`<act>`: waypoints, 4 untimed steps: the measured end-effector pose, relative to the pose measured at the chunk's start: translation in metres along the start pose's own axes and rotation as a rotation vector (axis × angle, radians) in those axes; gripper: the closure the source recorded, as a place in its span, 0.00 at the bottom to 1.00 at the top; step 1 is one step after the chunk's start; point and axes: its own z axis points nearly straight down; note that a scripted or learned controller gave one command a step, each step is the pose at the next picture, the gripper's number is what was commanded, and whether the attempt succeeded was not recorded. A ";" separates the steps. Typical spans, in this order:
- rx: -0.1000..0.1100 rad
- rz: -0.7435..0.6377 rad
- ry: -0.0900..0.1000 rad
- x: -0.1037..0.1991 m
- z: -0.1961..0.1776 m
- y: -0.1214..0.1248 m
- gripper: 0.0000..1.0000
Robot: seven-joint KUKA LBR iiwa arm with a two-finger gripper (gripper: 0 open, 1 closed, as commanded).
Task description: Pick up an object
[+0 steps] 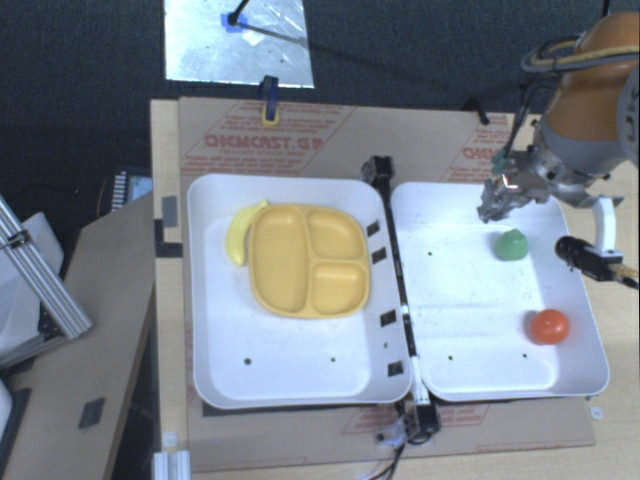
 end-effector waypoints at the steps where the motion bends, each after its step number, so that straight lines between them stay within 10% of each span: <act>1: 0.002 0.001 0.001 0.050 -0.004 -0.017 1.00; 4: 0.001 0.000 0.000 0.197 0.008 -0.035 1.00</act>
